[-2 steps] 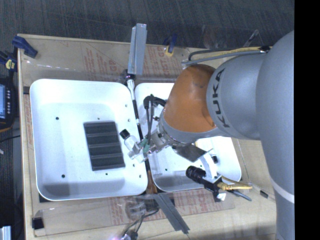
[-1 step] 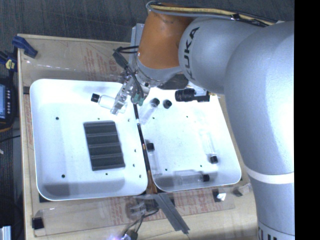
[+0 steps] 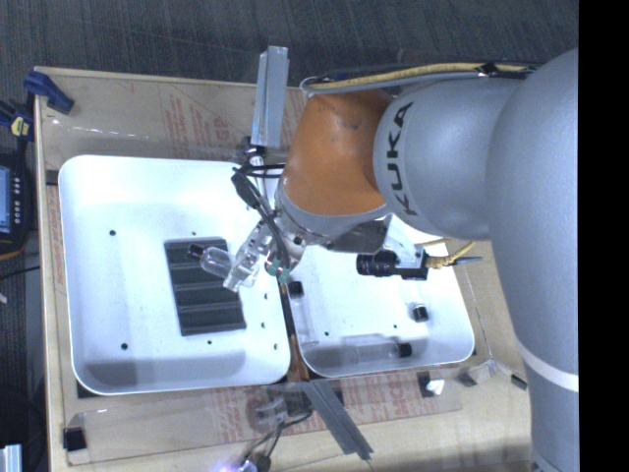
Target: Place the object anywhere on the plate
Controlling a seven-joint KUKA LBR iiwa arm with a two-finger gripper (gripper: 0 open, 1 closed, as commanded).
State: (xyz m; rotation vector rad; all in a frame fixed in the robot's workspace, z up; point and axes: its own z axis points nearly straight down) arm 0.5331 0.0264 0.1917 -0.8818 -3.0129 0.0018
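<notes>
A dark ribbed rectangular plate [image 3: 204, 288] lies in the left bin [image 3: 98, 264], right of its middle. A small clear, bulb-like object [image 3: 210, 257] is at the plate's upper right corner, over its edge. My gripper [image 3: 242, 264] reaches down and left from the orange wrist and hangs just right of that clear object, at the plate's right edge. The glassy parts blend together, so whether the object is held or simply lies on the plate is unclear.
The right bin [image 3: 447, 347] holds a small black piece [image 3: 420, 313] and a clear tube [image 3: 369, 346] with a dark end near its front wall. The big grey arm covers that bin's back half. A metal bar [image 3: 270, 91] stands behind the bins.
</notes>
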